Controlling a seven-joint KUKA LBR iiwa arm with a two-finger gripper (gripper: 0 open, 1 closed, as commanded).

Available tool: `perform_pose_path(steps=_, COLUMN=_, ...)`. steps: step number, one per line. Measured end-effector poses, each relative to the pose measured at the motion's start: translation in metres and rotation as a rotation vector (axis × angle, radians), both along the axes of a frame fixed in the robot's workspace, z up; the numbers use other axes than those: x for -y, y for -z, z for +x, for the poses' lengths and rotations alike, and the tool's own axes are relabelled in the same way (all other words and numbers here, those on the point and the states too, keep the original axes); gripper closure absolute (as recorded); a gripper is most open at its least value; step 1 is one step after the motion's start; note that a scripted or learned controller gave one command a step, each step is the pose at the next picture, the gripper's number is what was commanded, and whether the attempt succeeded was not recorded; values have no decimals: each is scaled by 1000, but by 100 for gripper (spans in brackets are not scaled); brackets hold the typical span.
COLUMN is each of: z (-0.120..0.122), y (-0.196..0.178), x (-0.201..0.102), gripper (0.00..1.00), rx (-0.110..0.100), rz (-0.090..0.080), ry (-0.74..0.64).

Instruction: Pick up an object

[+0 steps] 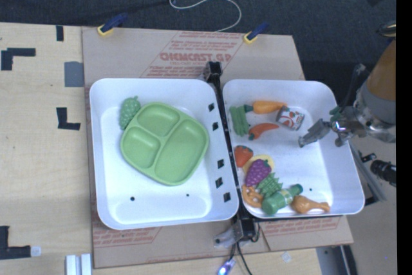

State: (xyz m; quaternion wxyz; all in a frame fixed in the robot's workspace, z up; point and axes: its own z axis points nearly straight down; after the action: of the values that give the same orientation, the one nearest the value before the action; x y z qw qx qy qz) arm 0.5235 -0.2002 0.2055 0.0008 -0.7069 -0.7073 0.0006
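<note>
The fingers (320,133) are hanging over the right bin (322,92), their spread impossible to judge and nothing visibly between them, just right of the small can (290,118), while toy foods are crowding that bin's left side.

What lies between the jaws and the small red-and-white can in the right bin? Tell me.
Bare white bin floor. In the camera view the gripper hangs just right of the can, with no toy in the short gap between them.

Wooden bench (38,164), black tape marks at frame left; cardboard sheet (193,55) on it, under two white bins (103,158).
</note>
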Motion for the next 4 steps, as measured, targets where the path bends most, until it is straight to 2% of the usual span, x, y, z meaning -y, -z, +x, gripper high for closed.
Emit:
perform_pose_path(steps=1, z=0, y=-10, x=-1, gripper=100, rx=0, rz=0, ry=-1)
perform_pose_path(steps=2, z=-39, y=-151, x=-126, gripper=100, rx=16, rz=3, ry=-15)
perform_pose_path(steps=3, z=-40, y=-181, x=-65, gripper=100, rx=5, rz=-3, ry=4)
perform_pose_path(steps=4, z=-41, y=-185, x=10, gripper=100, rx=2, rz=-3, ry=7)
